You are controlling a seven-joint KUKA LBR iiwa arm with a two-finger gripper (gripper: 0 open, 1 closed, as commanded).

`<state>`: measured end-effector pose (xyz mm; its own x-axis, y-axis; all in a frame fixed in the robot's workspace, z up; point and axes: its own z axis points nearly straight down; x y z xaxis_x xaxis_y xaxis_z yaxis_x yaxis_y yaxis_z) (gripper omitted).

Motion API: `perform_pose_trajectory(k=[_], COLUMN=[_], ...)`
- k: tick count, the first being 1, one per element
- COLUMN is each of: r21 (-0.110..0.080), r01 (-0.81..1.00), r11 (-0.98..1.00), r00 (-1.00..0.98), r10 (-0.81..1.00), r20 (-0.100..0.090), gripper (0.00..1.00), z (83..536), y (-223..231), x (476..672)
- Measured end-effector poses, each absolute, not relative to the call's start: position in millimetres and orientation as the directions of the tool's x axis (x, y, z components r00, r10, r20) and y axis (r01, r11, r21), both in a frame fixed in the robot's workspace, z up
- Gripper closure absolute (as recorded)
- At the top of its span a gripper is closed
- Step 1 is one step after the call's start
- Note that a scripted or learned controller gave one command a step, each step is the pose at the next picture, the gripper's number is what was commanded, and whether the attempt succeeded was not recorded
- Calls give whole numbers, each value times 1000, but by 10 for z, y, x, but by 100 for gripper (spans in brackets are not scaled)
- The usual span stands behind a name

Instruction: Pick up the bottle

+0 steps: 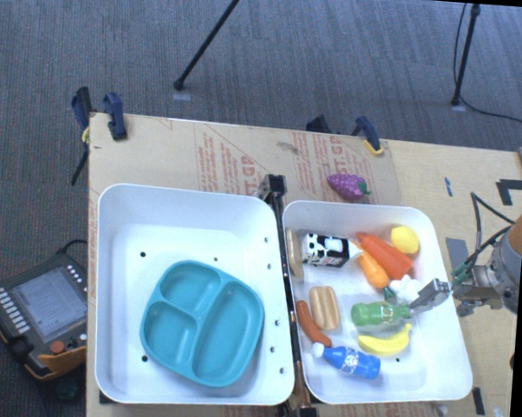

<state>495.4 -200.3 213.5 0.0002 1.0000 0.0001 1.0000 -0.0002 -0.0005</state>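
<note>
Left bin (120, 209) holding a teal divided plate (203, 322), bare floor along its rim; right bin (428, 372) crowded; blue bottle (351, 361) lying near front wall, below banana (385, 343); gripper (428, 296) over right side, grip state impossible to tell.

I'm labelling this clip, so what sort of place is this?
Probably a robot test lab: a clamped board holds two white bins, toy food like a banana, and tripod legs stand on carpet.
</note>
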Motion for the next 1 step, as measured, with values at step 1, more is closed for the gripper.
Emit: perform_pose_trajectory(k=[1], r21=[-1], r01=[1000], r11=[1], r00=[-1], r10=[1000], r20=[1], gripper=[100], z=[2231], y=[-2002], x=[4960])
